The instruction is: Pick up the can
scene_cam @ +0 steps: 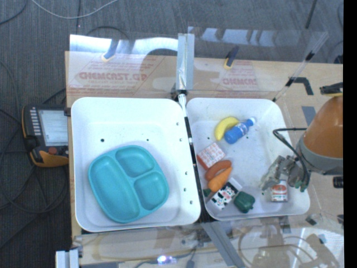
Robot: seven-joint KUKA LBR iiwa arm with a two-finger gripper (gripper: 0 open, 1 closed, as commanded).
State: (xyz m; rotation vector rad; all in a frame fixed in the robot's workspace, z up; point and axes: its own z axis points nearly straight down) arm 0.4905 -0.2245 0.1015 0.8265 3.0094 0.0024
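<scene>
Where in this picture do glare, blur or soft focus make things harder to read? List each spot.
Camera view: glare streaks the clear sheet behind the bins; the gripper over the can is soft and cluttered, its detail hard to read; the can's label is too blurred to read; the teal tray is evenly lit, with only faint shadow at its rim.

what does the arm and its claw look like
The arm is a rounded grey body with a broad orange band above the wrist. A thin dark cable loops beside it. The claw is a small grey metal assembly with dark and greenish parts.
</scene>
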